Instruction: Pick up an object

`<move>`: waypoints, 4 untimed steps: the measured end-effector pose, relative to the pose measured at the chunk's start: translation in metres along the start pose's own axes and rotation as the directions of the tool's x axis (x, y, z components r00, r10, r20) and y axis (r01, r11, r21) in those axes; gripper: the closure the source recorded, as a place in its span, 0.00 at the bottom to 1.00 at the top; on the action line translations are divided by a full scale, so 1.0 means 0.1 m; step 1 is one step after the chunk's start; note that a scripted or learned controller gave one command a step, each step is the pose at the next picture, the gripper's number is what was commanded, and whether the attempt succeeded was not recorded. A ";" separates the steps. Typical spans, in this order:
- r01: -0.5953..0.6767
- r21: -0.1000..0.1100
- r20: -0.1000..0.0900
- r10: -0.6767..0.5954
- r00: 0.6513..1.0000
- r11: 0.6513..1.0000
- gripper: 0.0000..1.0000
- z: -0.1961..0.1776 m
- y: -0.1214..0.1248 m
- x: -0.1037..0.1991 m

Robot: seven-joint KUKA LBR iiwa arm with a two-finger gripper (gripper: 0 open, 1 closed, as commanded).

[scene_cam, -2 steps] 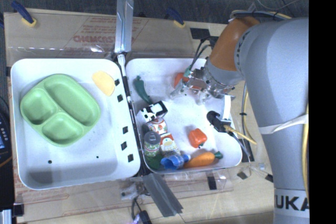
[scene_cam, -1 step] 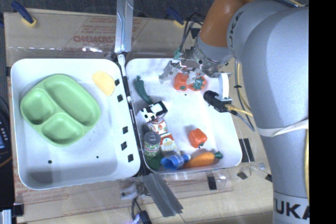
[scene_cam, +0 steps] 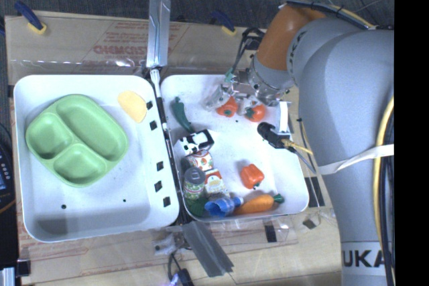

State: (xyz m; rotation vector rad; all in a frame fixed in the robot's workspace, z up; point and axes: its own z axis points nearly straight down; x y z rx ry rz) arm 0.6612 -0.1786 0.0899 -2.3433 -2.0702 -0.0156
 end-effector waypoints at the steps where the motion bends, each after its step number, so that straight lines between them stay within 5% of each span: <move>1: -0.082 -0.005 0.016 0.082 0.997 0.997 0.00 -0.81 -0.06 0.16; 2: -0.034 -0.002 0.016 0.034 0.999 0.999 0.00 -0.01 -0.04 0.01; 3: -0.028 0.003 0.017 0.028 0.999 1.000 1.00 -0.09 -0.04 0.02; 4: 0.130 -0.001 0.017 -0.130 0.991 0.992 1.00 -1.00 -0.20 1.28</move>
